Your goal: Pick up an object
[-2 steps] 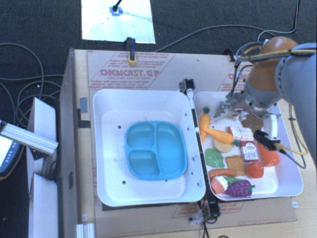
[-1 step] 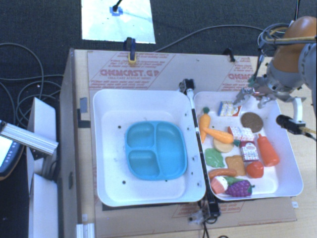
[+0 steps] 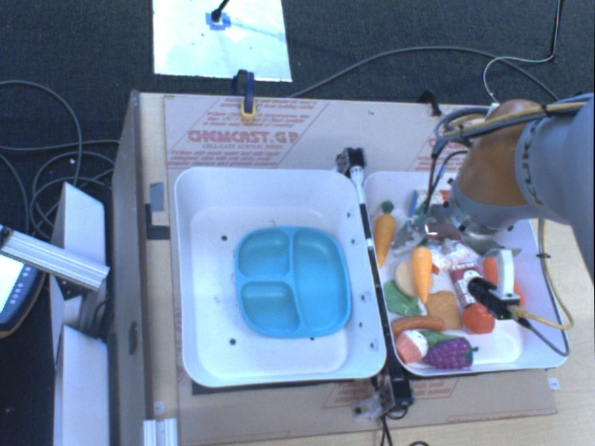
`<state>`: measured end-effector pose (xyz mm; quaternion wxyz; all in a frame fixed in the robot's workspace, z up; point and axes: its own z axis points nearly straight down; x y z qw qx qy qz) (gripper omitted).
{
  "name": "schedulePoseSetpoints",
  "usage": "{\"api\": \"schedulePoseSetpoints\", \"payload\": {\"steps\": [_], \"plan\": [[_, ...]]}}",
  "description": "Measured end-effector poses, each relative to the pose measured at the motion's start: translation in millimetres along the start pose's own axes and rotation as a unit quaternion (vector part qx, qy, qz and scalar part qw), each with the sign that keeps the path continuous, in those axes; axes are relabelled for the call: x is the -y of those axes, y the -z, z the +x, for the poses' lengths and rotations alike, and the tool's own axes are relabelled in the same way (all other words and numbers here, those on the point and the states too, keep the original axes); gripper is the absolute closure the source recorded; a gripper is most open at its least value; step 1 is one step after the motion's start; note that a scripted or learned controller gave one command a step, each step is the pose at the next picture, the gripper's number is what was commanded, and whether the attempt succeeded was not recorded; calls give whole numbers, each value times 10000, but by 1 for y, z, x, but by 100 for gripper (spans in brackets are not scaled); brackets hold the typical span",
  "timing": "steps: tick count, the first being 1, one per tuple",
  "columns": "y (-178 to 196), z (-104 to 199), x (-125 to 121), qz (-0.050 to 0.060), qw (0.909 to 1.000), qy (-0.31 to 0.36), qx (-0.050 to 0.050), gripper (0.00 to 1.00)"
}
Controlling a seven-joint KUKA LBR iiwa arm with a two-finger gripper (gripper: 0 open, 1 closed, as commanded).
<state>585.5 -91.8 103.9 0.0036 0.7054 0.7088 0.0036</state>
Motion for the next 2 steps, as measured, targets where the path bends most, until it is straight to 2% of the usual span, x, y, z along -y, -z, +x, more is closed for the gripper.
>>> {"api": "schedulePoseSetpoints", "payload": {"steps": [1,2], "plan": [[-11,-5,26,-107,9999,-7,44,0],[-1,-5,25,-112,9999,-4,44,100]]}}
